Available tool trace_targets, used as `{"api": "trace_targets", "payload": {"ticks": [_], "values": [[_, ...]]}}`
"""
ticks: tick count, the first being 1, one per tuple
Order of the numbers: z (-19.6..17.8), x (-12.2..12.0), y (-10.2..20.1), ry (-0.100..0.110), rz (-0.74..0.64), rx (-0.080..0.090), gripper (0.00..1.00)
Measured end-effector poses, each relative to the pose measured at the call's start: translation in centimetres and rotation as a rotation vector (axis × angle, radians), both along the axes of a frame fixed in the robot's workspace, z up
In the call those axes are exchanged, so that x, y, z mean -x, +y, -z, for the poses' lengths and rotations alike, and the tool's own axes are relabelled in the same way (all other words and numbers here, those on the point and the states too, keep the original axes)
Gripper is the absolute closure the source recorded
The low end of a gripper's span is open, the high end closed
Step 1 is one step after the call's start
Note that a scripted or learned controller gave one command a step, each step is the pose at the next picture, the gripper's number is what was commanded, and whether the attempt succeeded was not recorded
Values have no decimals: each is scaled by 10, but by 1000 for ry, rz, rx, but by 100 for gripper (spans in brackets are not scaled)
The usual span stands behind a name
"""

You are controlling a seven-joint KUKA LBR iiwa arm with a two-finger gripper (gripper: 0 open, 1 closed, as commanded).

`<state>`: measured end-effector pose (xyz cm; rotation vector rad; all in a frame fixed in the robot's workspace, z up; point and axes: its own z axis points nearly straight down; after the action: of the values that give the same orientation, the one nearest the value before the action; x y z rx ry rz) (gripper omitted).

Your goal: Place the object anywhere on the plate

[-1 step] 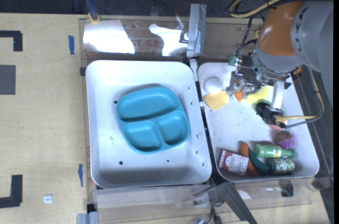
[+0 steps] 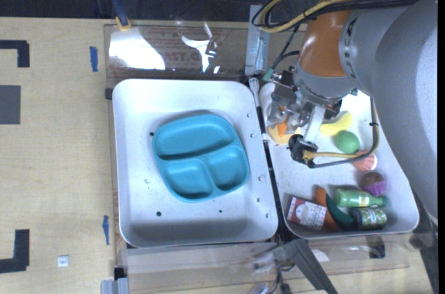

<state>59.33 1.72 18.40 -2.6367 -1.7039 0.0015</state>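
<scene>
Evidently down in the right bin (image 2: pixel 400 213), gripper (image 2: pixel 288 120) low over an orange item (image 2: pixel 278 130), beside the yellow piece (image 2: pixel 334 124) and green ball (image 2: pixel 346 141). Plate (image 2: pixel 200 155) left of that bin, bare. Cannot tell jaw state: hidden under the wrist. Possibly a missed or neighbouring pick amid such crowding; target itself unclear.

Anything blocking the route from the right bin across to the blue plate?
Only the two bins' raised rims meeting between them. The blue plate lies alone in the left bin; the gripper hangs over the right bin's clutter by the yellow banana.
</scene>
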Motion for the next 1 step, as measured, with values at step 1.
{"api": "trace_targets", "payload": {"ticks": [1], "values": [[-10,0,0,-1,-2,1,100]]}}
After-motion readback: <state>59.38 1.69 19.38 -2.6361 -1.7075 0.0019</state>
